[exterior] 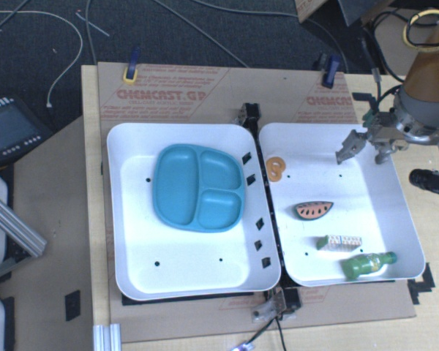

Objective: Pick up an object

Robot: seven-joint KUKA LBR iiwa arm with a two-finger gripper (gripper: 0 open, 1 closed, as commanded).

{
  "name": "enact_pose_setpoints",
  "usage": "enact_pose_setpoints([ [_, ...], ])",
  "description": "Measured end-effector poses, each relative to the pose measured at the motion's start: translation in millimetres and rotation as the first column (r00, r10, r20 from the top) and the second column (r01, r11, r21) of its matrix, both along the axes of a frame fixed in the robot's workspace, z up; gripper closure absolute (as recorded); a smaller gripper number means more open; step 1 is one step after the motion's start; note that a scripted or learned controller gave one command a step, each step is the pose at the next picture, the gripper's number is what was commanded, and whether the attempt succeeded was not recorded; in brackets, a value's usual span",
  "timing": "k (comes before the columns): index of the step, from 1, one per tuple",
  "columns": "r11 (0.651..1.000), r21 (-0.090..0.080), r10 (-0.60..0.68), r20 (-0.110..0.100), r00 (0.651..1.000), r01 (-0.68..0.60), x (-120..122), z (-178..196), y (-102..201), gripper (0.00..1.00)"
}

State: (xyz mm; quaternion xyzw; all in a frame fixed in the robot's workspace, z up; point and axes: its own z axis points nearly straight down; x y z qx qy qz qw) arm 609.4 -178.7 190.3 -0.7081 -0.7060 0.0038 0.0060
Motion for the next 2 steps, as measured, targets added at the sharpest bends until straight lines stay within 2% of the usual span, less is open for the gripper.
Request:
enact_pose_setpoints([
  [1, 1.000, -0.003, 0.003, 0.013, 1.000, -0.003, 3.2, 7.3, 0.2, 0.00],
  [2, 1.000, -0.001, 0.003, 0.008, 1.000, -0.003, -1.9, -36.1, -1.1, 0.00],
])
